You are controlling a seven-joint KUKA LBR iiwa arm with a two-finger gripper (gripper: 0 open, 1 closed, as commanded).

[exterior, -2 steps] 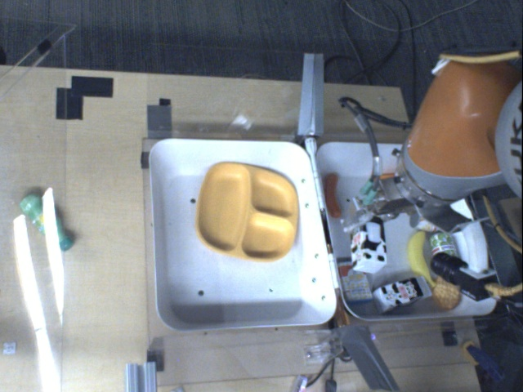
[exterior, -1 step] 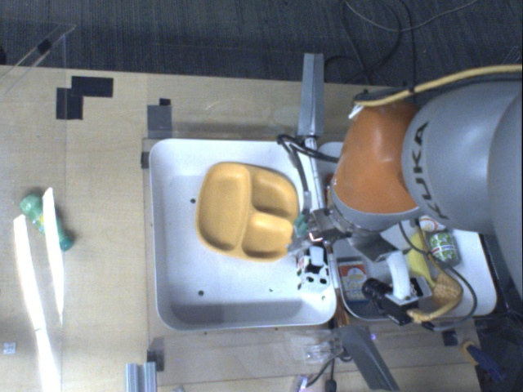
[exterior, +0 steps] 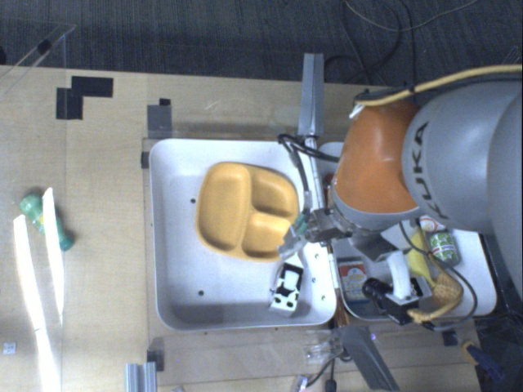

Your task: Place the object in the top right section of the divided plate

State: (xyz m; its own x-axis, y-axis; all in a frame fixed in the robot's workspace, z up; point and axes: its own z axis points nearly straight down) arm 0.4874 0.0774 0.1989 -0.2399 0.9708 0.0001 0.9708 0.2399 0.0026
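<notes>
A yellow divided plate (exterior: 243, 209) lies in the left white bin (exterior: 176, 243), with one long section on its left and two smaller ones on its right. My gripper (exterior: 296, 230) hangs just off the plate's right edge, beside the lower right section (exterior: 263, 233). The upper right section (exterior: 272, 193) holds nothing. The grey arm with its orange band (exterior: 376, 170) covers much of the right bin. I can make out nothing clearly between the gripper's tips.
The right bin (exterior: 482, 300) holds several items beneath the arm: a green-labelled can (exterior: 442, 246), a yellow piece (exterior: 420, 256), a red and white card (exterior: 353, 278) and a woven tan thing (exterior: 445, 294). A green object (exterior: 34, 207) lies on the bench far left.
</notes>
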